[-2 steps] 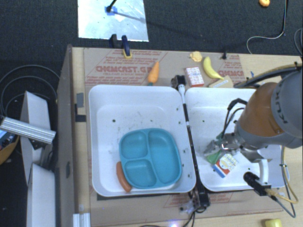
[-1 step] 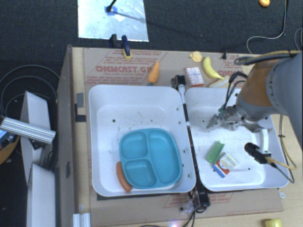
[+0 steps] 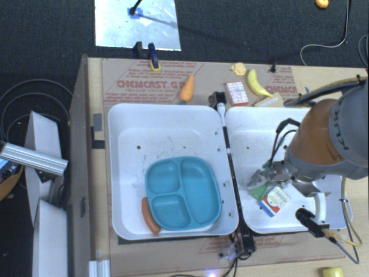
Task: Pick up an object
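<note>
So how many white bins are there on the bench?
2. The left bin holds a blue plate and a sausage. The right bin sits beside it, under the arm, which may hide things there.

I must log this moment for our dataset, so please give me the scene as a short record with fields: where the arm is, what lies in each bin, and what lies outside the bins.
arm: grey with orange band, reaching over the right bin
pincer: low in the right bin, over a green item; finger state unclear
right bin contents: green item, small white card with red and blue
left bin contents: blue divided plate, orange sausage-shaped item beside the plate
outside bins, far side: carrot, banana, small box
</note>
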### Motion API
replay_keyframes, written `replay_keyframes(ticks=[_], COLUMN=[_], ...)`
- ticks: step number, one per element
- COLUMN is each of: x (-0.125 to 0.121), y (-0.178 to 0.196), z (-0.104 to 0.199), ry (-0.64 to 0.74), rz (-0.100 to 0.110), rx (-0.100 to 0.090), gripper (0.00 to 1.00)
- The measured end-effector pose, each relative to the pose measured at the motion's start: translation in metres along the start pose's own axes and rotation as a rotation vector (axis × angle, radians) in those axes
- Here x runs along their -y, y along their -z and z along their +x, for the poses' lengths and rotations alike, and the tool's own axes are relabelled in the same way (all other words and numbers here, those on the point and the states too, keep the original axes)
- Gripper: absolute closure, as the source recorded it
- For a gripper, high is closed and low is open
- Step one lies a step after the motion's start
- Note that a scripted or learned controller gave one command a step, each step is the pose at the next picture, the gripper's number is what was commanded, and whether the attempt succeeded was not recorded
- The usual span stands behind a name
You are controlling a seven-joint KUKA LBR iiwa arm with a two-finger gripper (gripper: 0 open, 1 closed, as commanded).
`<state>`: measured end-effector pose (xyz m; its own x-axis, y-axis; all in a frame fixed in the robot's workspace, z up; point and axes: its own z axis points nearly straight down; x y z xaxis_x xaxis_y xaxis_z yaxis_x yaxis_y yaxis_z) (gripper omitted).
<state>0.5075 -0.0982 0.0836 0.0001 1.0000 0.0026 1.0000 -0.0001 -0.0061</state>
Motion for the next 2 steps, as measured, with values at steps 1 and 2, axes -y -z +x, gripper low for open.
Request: replay_keyframes(ticks=[1,2], x=[0.022,-0.093], y=[0.0,0.003], z=[-0.001,-0.018], ry=[0.0,0.007], rz=[-0.005,-0.019], rx=[0.002,0.006], gripper=[0.0,0.0])
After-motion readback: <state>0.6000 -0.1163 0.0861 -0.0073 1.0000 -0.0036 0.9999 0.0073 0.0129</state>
